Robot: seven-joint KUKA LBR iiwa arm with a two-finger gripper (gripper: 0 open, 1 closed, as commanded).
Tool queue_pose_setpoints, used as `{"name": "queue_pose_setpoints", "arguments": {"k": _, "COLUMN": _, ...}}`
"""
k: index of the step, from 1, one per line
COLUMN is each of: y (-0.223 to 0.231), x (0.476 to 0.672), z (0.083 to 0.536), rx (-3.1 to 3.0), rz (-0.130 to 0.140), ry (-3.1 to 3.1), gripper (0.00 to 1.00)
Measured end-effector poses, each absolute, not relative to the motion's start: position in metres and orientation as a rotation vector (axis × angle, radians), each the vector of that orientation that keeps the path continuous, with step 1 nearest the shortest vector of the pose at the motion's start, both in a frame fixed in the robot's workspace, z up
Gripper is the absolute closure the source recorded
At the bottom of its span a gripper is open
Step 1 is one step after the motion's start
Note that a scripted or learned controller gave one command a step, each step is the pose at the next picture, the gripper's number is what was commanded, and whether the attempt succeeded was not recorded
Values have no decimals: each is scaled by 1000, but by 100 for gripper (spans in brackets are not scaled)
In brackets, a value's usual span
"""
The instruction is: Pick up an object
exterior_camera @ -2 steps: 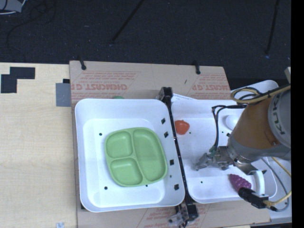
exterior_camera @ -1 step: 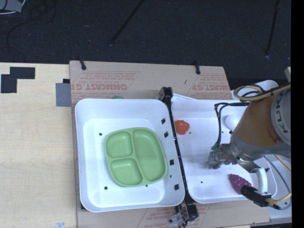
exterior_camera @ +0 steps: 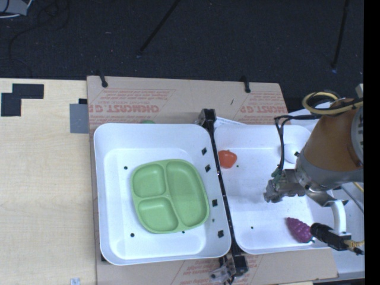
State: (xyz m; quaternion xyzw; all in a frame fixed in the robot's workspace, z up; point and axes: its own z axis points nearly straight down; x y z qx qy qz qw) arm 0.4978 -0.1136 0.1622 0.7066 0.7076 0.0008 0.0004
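Observation:
In the right bin (exterior_camera: 252, 159) a small red-orange object (exterior_camera: 227, 158) lies near the left wall. A purple object (exterior_camera: 300, 230) rests near the bin's front right corner. My gripper (exterior_camera: 275, 192) hangs low over the right bin's middle, between the two objects and touching neither. It sits to the right of the red-orange object and up-left of the purple one. The orange band and grey wrist (exterior_camera: 332, 147) cover the bin's right side.
The left bin (exterior_camera: 113, 159) holds a green divided plate (exterior_camera: 169, 195) with three compartments. A black divider (exterior_camera: 217, 183) runs between the bins. Cables (exterior_camera: 285, 135) loop beside the wrist. Bare bin floor lies in front of the gripper.

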Motion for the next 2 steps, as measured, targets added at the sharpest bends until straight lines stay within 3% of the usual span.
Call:
{"name": "queue_pose_setpoints", "arguments": {"k": 1, "y": -117, "x": 504, "z": 224, "rx": 2218, "rz": 4, "ry": 2221, "gripper": 100}}
{"name": "queue_pose_setpoints", "arguments": {"k": 2, "y": -118, "x": 505, "z": 251, "rx": 2220, "rz": 0, "ry": 2222, "gripper": 100}}
